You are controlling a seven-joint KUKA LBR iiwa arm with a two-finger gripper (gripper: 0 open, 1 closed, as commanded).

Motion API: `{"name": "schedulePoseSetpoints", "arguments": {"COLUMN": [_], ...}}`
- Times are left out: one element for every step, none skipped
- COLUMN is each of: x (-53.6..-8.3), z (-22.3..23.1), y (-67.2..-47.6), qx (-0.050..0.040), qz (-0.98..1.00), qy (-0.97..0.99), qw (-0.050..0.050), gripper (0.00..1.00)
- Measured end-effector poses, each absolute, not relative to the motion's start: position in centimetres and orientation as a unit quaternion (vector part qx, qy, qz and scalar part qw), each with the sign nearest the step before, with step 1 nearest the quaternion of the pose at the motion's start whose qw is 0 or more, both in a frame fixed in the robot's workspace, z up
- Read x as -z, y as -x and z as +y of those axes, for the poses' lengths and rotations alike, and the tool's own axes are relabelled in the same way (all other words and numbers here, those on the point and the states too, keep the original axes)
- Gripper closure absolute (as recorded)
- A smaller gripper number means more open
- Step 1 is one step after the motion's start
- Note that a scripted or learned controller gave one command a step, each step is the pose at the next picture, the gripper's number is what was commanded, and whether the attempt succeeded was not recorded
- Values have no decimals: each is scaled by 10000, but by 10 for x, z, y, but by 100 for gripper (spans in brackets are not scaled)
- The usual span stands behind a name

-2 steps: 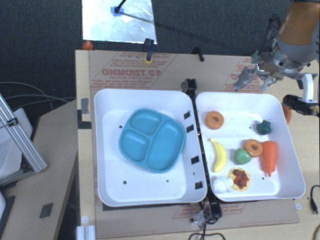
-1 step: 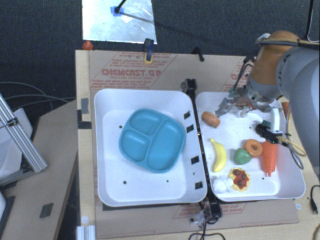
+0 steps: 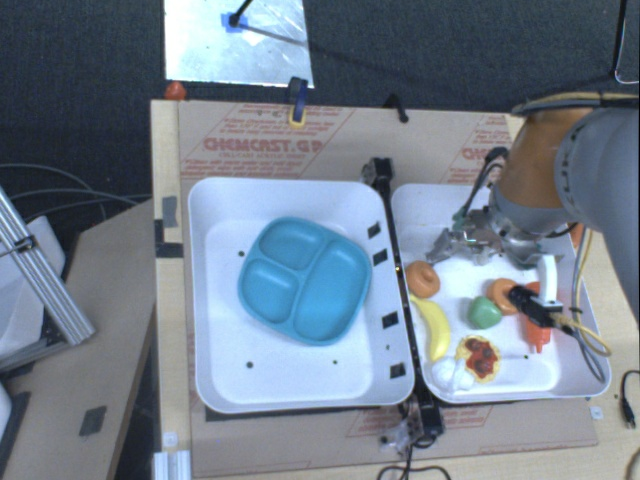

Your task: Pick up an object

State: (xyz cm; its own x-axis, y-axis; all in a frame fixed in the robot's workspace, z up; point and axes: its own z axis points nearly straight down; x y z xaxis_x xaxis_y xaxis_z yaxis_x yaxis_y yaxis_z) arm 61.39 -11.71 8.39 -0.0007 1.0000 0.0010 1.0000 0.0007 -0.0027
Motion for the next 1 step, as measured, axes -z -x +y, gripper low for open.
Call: {"name": "schedulePoseSetpoints", "arguments": {"x": [-84], "z": [-131], "y": [-552], "qx": [-8], "qz": [-7067], "qy": [7075], "qw": [13], "gripper": [0]}}
